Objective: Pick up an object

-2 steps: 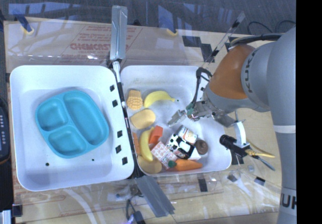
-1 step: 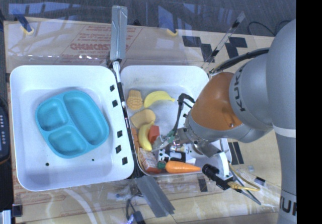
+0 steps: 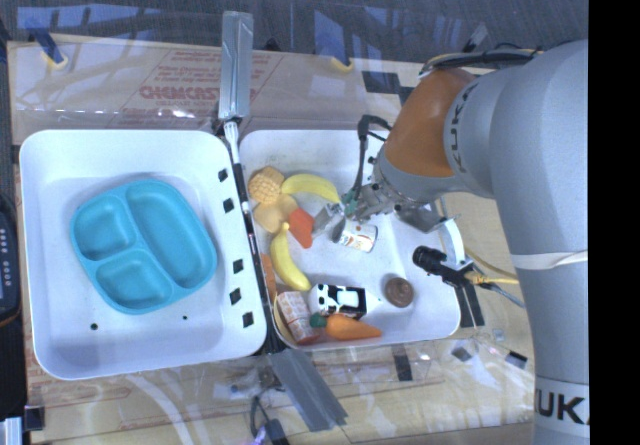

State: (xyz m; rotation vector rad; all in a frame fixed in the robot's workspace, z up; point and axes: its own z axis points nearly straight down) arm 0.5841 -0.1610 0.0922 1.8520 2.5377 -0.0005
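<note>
Camera view: jaws low in the right bin (image 3: 425,328), over a small silvery object (image 3: 357,237); whether they are parted or closed on it, I cannot tell. Just left lie two bananas (image 3: 288,263), corn (image 3: 265,185) and a carrot (image 3: 349,329). Left bin (image 3: 40,233) holds a blue divided plate (image 3: 143,243).

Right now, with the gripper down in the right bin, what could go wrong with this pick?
The gripper sits amid crowded toys: the orange piece, two bananas and a small silvery item lie close, so it may nudge neighbours or close on two at once. Whether it has anything can't be told, so lifting may come up with nothing.
</note>
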